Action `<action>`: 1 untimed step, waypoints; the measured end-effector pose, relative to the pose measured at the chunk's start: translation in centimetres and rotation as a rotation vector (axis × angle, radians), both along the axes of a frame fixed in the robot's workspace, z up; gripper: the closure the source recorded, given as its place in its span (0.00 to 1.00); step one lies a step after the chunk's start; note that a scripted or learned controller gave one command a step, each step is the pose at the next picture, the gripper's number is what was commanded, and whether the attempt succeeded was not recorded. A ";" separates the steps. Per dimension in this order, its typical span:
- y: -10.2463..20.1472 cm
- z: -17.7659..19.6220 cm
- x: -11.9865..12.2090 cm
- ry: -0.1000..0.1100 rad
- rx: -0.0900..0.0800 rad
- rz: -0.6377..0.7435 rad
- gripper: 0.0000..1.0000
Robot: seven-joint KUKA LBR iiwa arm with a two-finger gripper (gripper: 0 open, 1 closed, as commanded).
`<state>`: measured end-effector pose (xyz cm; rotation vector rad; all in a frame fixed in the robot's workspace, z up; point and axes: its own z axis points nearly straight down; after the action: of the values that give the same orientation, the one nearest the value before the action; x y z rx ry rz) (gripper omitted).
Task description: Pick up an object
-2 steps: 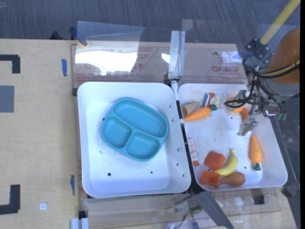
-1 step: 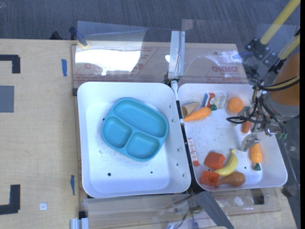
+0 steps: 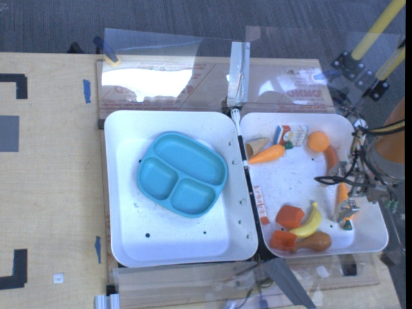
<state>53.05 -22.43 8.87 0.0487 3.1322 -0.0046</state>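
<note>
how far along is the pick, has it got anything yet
Nothing looks picked yet. The gripper is low at the right side of the right bin, beside a small orange item; I can't tell whether it holds it. The carrot, banana and orange ball lie in the bin. Left: a grasp and a lift.

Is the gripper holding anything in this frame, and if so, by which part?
Cannot be told. The gripper is low over the right bin at a small orange carrot-like piece, but cables and glare hide whether it is gripped.
</note>
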 end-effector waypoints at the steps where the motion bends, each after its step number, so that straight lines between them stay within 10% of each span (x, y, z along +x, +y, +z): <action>1: 0.1 0.0 -0.2 -0.001 0.001 -0.029 0.00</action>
<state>52.85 -22.30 8.88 0.0947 3.1298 -0.0034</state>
